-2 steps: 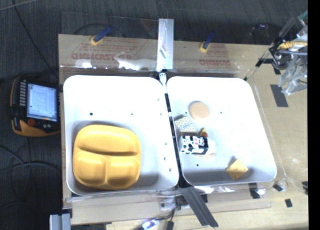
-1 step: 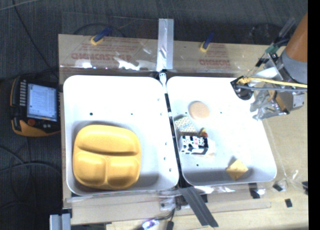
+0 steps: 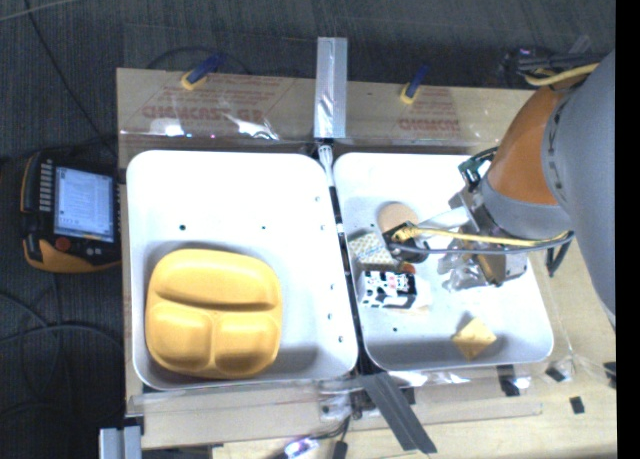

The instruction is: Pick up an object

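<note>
Small clutter in the right bin [image 3: 520, 342]: tan lump [image 3: 397, 215], patterned card [image 3: 386, 287], clear crumpled piece [image 3: 462, 272], yellow wedge [image 3: 474, 338]; big yellow block [image 3: 213, 309] alone in the left bin [image 3: 230, 172]. Best to pick one isolated item, likely the wedge, centre over it and descend squarely; gripper [image 3: 490, 265] above the clear piece, wedge just below-left; jaws' width impossible to tell.

A large moulded block [image 3: 213, 309] fills the left bin's [image 3: 230, 172] front; small items [image 3: 388, 285] lie along the right bin's [image 3: 520, 342] left side.
</note>
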